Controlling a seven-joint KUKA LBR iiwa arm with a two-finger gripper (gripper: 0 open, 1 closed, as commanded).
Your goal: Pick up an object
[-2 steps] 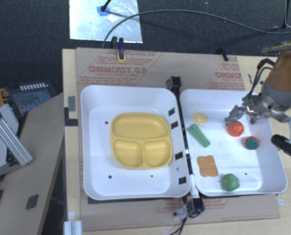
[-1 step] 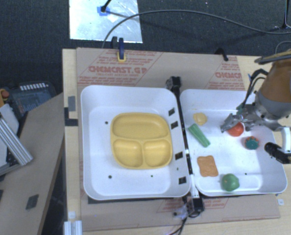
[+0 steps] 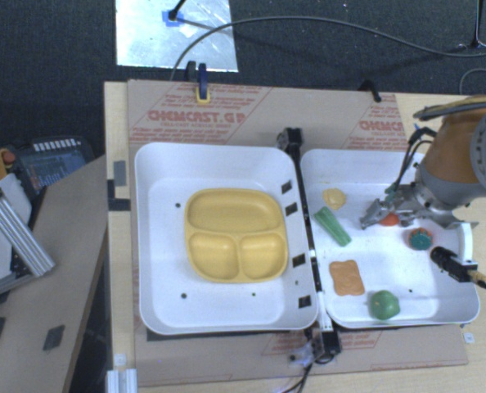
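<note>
Looking down at a slant from the camera view, two white bins sit side by side on the bench (image 3: 227, 109). The grey arm (image 3: 460, 158) reaches in from the view's right, and its gripper (image 3: 372, 218) is low over the floor of the right bin (image 3: 374, 252), in that bin's upper half. Whether the gripper is open or closed cannot be told at this angle, and nothing is seen gripped in it.

Objects in the right bin, placed from the gripper tip:
- small pale-yellow piece (image 3: 334, 197): near, toward the view's left and slightly up, apart from the tip.
- green stick (image 3: 331, 225): near, toward the view's left and slightly down, lying slanted on the bin floor close to the wall shared with the other bin.
- tan-orange square (image 3: 347, 277): down and to the view's left, lying flat.
- round green object (image 3: 384, 304): well apart, almost straight down in the view, close to the bin's near wall.
- teal-and-orange ball (image 3: 420, 238): on the arm's side of the tip, slightly down, just beside the gripper body.

A small red-orange patch (image 3: 393, 219) shows at the gripper's underside; what it is cannot be told.

The left bin (image 3: 161, 219) lies well apart from the gripper and holds a yellow three-compartment tray (image 3: 233, 234) at its centre.
</note>
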